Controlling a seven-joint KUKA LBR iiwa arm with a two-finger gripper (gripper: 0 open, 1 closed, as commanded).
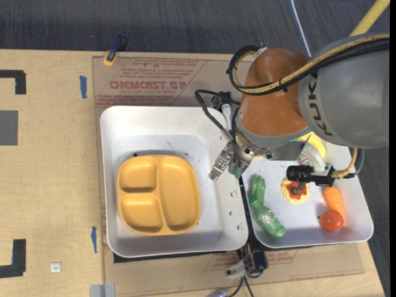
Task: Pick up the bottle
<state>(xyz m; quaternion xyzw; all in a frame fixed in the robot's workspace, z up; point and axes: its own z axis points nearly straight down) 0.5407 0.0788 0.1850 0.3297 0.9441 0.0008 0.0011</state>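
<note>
Two white bins [111, 135], one green bottle [265, 208]

One fixed camera looks down slantwise (from above the bench) on both white bins [111, 166].

Floor [154, 11]: dark blue-grey carpet across top of view, w/ a thin pale line running diagonally at upper right.
Bench [49, 184]: light tan wood-look surface, black tape marks [15, 82] near left edge.
Cardboard sheet [148, 82]: lies flat on bench, red printed lettering, blue tape bits [83, 86] along its left side.
Light: even, soft, no hard shadows.
</note>
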